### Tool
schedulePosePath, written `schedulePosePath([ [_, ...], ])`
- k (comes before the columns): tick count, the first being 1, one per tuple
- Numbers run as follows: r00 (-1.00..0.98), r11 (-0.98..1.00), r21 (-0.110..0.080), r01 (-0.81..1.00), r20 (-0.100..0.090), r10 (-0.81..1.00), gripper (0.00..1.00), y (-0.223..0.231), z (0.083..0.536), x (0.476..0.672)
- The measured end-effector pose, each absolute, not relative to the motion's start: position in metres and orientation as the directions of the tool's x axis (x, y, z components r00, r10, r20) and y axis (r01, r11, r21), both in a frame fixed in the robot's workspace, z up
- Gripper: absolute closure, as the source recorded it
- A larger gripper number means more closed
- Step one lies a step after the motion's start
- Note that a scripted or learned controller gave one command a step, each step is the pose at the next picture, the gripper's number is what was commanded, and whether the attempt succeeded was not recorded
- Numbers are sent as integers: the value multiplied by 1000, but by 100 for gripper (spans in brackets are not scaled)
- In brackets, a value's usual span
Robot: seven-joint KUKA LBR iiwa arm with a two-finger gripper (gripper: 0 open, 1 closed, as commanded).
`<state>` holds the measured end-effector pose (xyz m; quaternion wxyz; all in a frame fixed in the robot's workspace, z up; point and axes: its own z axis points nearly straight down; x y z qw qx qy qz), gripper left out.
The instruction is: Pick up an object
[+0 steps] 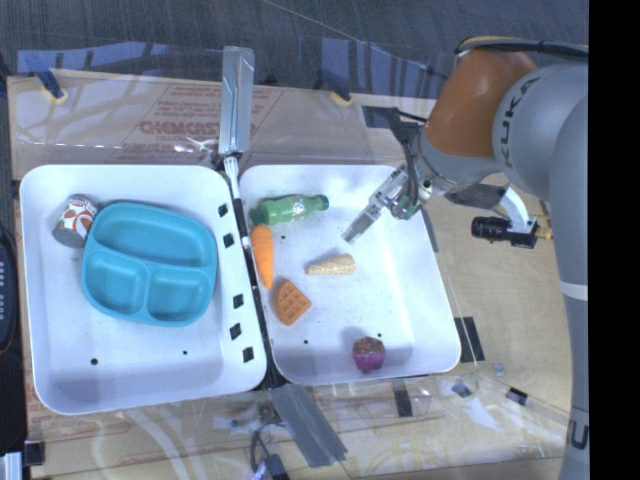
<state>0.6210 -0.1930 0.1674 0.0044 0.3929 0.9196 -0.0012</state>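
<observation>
Grey arm (540, 98) reaches in from right, orange band above wrist; gripper (358, 230) angled down-left.

Right bin (420, 298) open along its right wall and near-left corner, green bottle (290, 208), carrot (263, 253), waffle (291, 302) crowding its left side, blue tray (150, 265) filling left bin (60, 368)
</observation>
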Motion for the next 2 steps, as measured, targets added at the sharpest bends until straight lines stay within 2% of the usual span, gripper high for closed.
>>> schedulePosePath([
  [1, -625, 625, -2, 780, 3, 780, 0, -153, 91, 570],
  [2, -587, 587, 3, 809, -8, 809, 0, -202, 182, 488],
])
